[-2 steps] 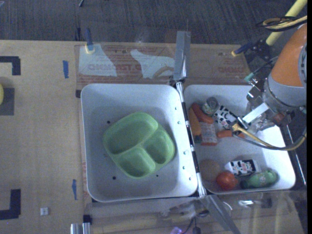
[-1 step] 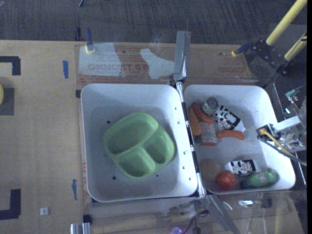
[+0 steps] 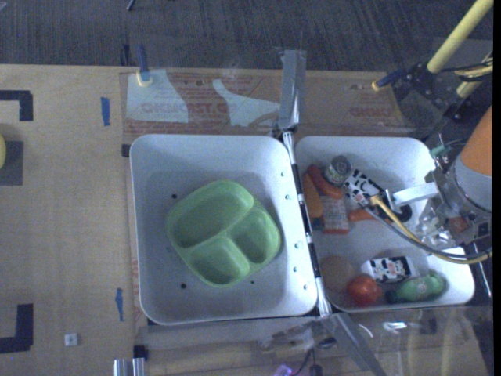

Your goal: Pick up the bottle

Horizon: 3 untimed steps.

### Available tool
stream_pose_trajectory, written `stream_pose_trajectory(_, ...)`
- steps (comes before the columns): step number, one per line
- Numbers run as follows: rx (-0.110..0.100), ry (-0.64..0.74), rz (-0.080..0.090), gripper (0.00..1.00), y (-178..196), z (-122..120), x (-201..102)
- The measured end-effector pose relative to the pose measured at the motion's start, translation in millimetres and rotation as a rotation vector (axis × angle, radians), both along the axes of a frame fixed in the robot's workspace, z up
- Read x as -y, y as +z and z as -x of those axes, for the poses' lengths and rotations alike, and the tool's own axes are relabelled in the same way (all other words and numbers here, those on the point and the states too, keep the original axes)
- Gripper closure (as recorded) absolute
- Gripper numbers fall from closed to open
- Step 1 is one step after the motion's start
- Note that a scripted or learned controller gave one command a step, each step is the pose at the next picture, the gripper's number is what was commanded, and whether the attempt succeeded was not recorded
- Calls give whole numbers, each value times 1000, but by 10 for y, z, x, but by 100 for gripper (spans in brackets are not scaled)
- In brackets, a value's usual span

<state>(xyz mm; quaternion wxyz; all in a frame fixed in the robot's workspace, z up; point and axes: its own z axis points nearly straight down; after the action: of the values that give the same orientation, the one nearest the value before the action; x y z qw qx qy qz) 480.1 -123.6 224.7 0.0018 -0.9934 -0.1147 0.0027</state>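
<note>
Nearest us, along the front wall of the right bin (image 3: 462, 292), we see a green vegetable-like toy (image 3: 419, 287), a red tomato (image 3: 363, 290), a small black-and-white carton (image 3: 389, 269) and a pale round item (image 3: 338, 271). Farther back, the bottle (image 3: 332, 197), orange-labelled with a grey cap, lies on its side near the bin's left wall, beside a cow-patterned carton (image 3: 361, 186). The tool (image 3: 438, 218) hangs over the bin's right side, well apart from the bottle; we cannot tell whether it is apart or together. In the left bin (image 3: 149, 210) sits a green divided plate (image 3: 223, 232). We judge the approach is in hand: next, travel left, align, descend.
</note>
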Motion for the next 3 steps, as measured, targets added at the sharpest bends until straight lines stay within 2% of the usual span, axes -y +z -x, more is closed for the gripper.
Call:
stream_pose_trajectory(1,3,-29,2,100,224,9,440)
stream_pose_trajectory(2,4,-6,2,100,-1198,10,347)
stream_pose_trajectory(3,3,74,1,100,41,7,-438)
